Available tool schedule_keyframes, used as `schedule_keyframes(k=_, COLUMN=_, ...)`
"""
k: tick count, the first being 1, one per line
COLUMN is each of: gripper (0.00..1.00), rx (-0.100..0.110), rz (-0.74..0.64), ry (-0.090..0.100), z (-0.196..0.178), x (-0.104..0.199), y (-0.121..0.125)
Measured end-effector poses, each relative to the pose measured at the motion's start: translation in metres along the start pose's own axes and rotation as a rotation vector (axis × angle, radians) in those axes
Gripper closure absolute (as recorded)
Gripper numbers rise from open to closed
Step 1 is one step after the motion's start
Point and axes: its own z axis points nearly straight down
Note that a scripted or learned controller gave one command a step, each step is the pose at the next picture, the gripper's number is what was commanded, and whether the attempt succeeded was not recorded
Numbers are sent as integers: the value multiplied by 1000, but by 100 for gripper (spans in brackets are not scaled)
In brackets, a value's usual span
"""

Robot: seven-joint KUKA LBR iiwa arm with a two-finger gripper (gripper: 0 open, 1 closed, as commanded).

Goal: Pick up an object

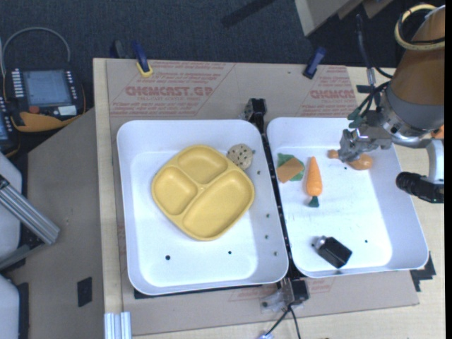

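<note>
orange piece [361, 163] lies on right bin [395, 246] floor, touching gripper [351, 151] tips on their near side | jaws: can't tell if open or closed | progress: gripper down at target, nothing lifted | left: grasp, raise | carrot [313, 177] beside, untouched

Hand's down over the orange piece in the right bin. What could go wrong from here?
1. The hand sits over the edge of the small orange object, so an off-centre grasp may slip or nudge it away.
2. That object lies near the right bin back wall; the hand might graze it.
</note>
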Motion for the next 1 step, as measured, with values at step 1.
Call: schedule_keyframes(k=1, gripper=100, rx=-2, rz=1, ry=-1, z=-53, x=0, y=1)
